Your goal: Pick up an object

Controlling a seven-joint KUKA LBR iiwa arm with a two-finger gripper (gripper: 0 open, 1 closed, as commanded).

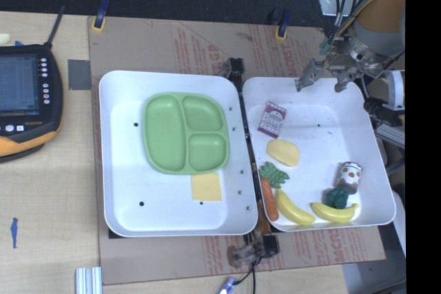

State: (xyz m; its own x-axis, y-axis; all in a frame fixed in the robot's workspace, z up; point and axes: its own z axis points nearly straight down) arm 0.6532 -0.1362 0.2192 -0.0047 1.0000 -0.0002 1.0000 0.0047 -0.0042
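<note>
The 2-finger gripper (322, 79) is seen above the far rim of the right shallow white bin (372, 141), its 2 dark fingers spread apart with nothing between them. No object is held.

The nearest candidate is judged to be the small pink-and-white printed packet (272, 120), which lies flat on the bin floor, nearer the camera than the fingertips and towards the left bin. Its long axis is tilted slightly off the bin's wall, running roughly from far to near. Just below it a pale yellow oval piece (283, 153) is seen, and beyond that a green leafy toy (273, 173) touching an orange toy carrot (268, 199). 2 yellow toy bananas (295, 210) (335, 212) lie along the near rim, with a small dark-green and white figure (343, 186) resting against the right one.

The grey arm with its orange band (381, 3) is reached in from the upper right, the wrist angled down and leftwards over the bin's far corner. A descent and a shift towards the packet are judged to be needed before any closing.

In the left shallow white bin (114, 148) a green 3-compartment plastic plate (185, 132) and a flat yellow square (206, 186) are lying well apart from the gripper
</note>
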